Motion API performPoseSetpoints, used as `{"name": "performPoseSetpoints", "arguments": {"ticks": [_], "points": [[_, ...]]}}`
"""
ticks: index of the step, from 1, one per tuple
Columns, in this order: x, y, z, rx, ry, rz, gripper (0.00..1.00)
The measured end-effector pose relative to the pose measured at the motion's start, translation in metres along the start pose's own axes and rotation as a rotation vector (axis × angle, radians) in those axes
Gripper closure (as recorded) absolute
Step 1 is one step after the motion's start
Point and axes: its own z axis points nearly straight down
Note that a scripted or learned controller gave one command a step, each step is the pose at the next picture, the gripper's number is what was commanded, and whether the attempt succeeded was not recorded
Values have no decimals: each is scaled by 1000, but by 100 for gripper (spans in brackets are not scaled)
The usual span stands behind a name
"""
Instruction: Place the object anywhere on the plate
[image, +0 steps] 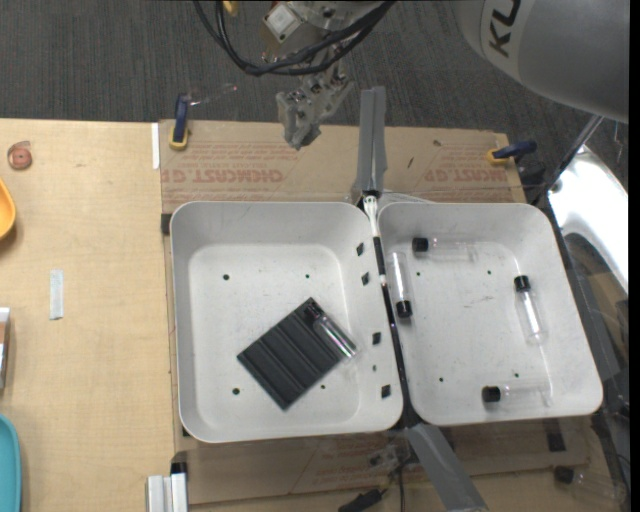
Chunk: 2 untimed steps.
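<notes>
My gripper (305, 112) hangs at twelve o'clock, pointing down. My arm's grey body (560, 45) bulks at one o'clock

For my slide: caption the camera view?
Gripper raised behind bins; one tube lies on the dark plate.

Two bins sit side by side on the desk (90, 250). In the left bin (200, 230), a ridged plate (285, 355) lies tilted near the middle, with one tube (331, 331) resting on its right corner. The right bin (570, 300) holds four tubes: one by its left wall, one at the back, one at right, one in front. The end effector (305, 112) hangs behind the left bin.
</notes>
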Motion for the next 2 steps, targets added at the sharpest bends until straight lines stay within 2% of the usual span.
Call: {"name": "performPoseSetpoints", "arguments": {"ticks": [2], "points": [[0, 0, 1, -2, -2, -878, 100]]}}
